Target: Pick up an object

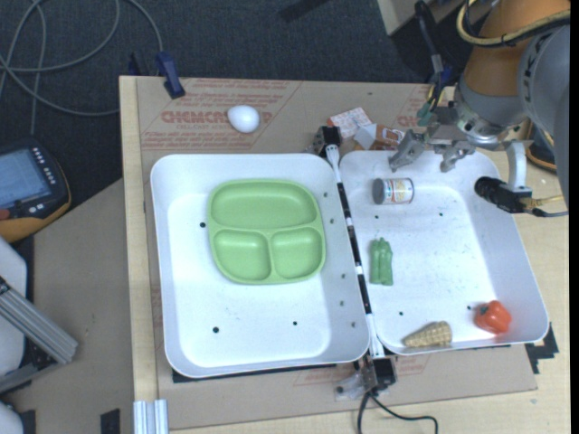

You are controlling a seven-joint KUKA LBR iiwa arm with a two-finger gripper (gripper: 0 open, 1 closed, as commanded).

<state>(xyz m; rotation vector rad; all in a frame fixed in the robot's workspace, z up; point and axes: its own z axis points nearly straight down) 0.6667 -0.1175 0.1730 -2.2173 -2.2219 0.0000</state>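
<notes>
Hovering over the far edge of the right bin (pixel 507 242), the hand (pixel 427 155) has its fingers spread apart, gripping nothing. A small can (pixel 394 190) lies on its side just below it, near a green toy (pixel 381 262).

Green divided tray (pixel 267 231) in left bin (pixel 181 333), small can (pixel 393 190), green toy (pixel 381 262), cone (pixel 428 335), red toy (pixel 493 316) in right bin (pixel 507 242)

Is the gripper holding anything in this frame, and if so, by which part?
Nothing is held. The two-finger gripper hangs open above the right white bin's far edge, with the small cylindrical can lying apart from it on the bin floor.
</notes>
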